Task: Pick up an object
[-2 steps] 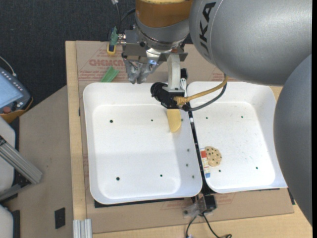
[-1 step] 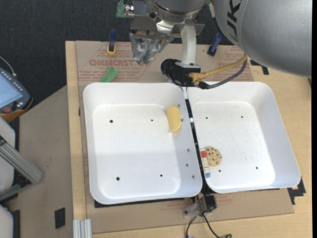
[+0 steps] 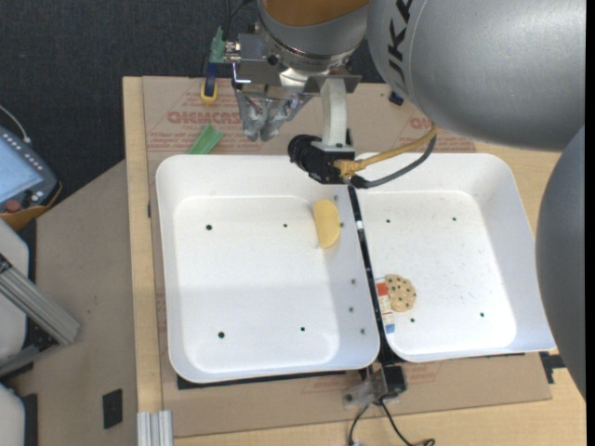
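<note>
Bright, even overhead light; soft shadows, slight blur.

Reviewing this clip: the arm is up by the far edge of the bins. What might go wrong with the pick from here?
1. The gripper hangs beyond the left bin's far rim, over the cardboard; a straight descent would likely grab nothing.
2. The yellow object lies near the wall between the bins, so a finger may hit that wall.
3. The cookie packet in the right bin lies flat near that wall, leaving little to grip.

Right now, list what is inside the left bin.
The left bin holds one yellow, banana-like piece near its right wall, plus small dark dots on the floor. The arm overhangs the back rim, so that edge is partly covered.
</note>
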Available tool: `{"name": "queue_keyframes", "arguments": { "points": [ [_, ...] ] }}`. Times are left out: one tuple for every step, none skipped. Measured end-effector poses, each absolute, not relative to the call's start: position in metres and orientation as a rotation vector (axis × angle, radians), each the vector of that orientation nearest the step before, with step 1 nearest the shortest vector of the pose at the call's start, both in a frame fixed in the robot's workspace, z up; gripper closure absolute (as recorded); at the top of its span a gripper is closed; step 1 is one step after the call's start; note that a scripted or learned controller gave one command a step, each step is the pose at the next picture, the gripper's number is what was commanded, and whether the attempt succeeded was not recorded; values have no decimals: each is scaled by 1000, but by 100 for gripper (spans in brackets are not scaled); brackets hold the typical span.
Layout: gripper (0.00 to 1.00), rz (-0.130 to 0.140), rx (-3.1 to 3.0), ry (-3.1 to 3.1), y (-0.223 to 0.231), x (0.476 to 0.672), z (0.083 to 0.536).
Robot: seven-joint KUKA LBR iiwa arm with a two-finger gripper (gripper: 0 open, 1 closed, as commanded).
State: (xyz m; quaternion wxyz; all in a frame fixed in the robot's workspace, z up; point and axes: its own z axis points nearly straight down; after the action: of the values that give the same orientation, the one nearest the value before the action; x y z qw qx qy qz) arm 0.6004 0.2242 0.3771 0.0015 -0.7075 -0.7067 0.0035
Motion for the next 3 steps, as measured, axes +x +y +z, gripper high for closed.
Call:
{"name": "queue_keyframes", "arguments": {
  "points": [
    [100, -34, -2222, -2231, 225, 549, 548],
    [100, 22, -2220, -2215, 224, 566, 412],
    [100, -9, -2221, -2225, 225, 547, 461]
  ]
}}
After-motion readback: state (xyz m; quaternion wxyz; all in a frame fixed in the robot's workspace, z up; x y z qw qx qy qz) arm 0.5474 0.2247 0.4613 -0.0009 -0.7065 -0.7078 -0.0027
